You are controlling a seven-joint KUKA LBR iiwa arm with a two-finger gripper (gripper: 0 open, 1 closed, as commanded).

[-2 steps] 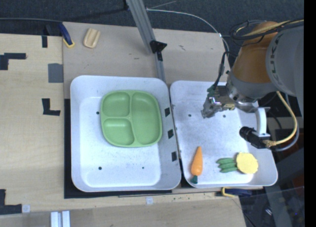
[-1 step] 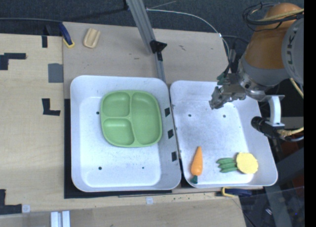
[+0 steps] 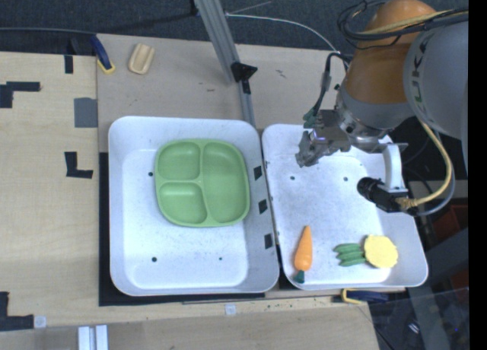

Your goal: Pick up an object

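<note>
An orange toy carrot (image 3: 303, 246) lies near the front edge of the right bin (image 3: 327, 189). To its right sit a green pea pod (image 3: 349, 253) and a yellow round piece (image 3: 380, 251), touching each other. My gripper (image 3: 310, 149) hangs over the back left part of the right bin, well away from all three toys, with nothing visible between its fingers. The left bin (image 3: 129, 211) holds a green divided plate (image 3: 202, 182).
A grey pole (image 3: 217, 25) slants down to the bins' back edge between them. A small tan block (image 3: 141, 58) and a blue-yellow clip (image 3: 103, 53) lie on the bench at the back left. The arm's orange band (image 3: 384, 44) looms over the right bin's back.
</note>
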